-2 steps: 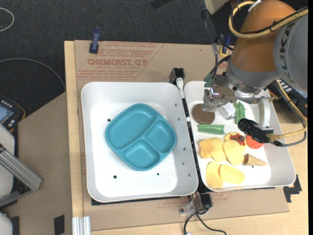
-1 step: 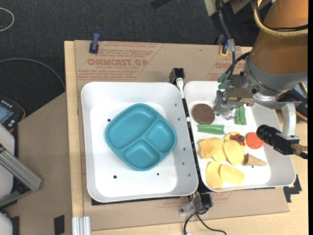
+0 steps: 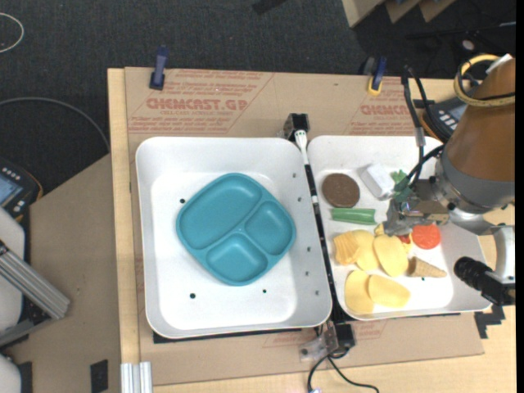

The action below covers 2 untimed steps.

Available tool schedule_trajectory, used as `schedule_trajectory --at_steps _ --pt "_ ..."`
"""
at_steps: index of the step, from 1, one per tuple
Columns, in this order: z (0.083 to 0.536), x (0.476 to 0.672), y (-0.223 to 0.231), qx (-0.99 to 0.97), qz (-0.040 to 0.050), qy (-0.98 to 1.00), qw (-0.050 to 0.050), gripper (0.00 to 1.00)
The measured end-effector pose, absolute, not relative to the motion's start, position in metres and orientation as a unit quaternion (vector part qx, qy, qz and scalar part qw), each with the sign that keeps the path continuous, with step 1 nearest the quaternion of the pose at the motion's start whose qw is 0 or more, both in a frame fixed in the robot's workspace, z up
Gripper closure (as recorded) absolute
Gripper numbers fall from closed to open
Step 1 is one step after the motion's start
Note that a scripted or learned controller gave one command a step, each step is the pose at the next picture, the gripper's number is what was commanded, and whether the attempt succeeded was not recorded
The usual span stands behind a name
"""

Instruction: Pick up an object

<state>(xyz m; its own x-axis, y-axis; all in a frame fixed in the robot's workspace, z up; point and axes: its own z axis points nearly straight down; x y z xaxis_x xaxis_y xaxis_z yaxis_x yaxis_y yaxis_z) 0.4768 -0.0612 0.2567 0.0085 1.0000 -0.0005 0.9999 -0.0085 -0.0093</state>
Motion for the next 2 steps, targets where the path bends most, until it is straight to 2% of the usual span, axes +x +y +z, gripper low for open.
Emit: schedule_trajectory --at_steps 1,2 --pt "0.26 0.479 0.024 -0.704 -0.0005 -0.71 0.001 1.0" --pt "0.283 0.479 0.11 -0.703 -0.0021 -0.711 0.0 1.0"
